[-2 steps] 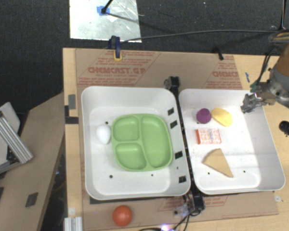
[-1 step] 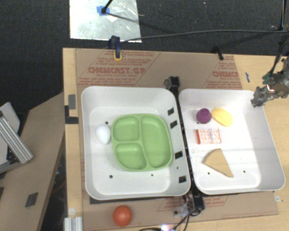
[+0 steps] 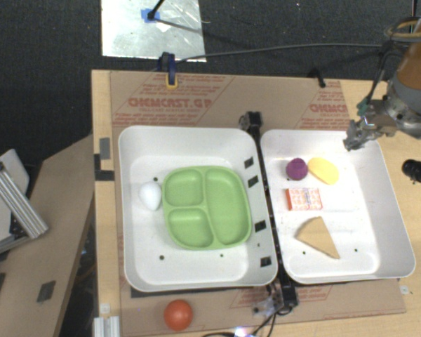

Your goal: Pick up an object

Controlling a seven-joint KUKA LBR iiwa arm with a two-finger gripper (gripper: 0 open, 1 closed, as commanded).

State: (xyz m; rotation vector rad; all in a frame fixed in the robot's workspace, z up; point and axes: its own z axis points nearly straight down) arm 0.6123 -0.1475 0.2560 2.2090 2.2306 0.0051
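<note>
gripper over right bin's far edge, nothing between fingers, open-or-closed state unreadable | nearest target: yellow lemon-shaped object, down-left of fingers, long axis slanting | beside it purple ball | farther: red-white packet, tan wedge

Even, bright overhead light; the white bins nearly wash out, the foil sheet glares, edges look perhaps slightly soft.
</note>
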